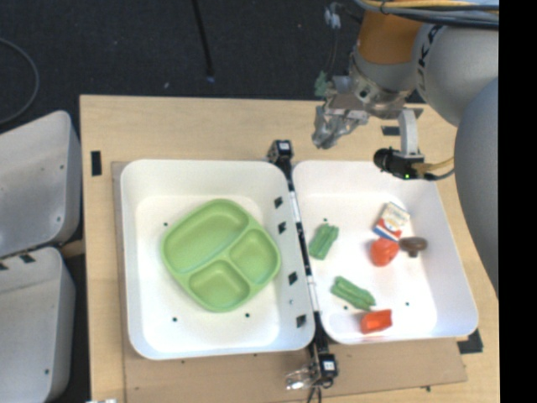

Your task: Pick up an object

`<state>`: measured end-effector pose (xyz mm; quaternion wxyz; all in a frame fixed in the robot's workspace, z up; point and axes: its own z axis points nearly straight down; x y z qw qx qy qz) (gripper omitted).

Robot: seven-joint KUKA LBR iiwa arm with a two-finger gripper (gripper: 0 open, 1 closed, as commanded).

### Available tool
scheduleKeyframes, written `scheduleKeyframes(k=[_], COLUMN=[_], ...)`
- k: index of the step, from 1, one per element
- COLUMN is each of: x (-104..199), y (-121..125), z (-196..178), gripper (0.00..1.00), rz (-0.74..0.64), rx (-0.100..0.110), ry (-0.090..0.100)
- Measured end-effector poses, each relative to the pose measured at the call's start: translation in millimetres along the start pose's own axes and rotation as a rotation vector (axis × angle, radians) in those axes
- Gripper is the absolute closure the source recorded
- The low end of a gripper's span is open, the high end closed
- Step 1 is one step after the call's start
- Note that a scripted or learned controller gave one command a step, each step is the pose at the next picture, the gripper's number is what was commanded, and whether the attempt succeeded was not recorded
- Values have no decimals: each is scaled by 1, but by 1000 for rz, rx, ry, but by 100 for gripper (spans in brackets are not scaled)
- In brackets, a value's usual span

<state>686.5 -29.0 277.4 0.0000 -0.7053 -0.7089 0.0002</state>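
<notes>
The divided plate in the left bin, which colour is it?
Light green; the divided plate shows clearly in the camera view.

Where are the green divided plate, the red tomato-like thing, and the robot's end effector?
Green divided plate (221, 254): camera view, on its centre ridge.
Red tomato-like thing (383, 252): camera view, on its middle.
End effector (329, 134): camera view, at its fingertips.

This is looking like a robotics lab. A grey and orange robot arm (419, 32) is reaching over a wooden bench (210, 112) bearing two white bins (134, 225), with cables (201, 23) trailing across dark carpet.
</notes>
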Motion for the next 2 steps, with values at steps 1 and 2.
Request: scheduleKeyframes(k=[1, 2], x=[42, 94], y=[-9, -9], z=[6, 2], gripper=[100, 100], rz=[0, -1], rx=[1, -3], ry=[0, 1])
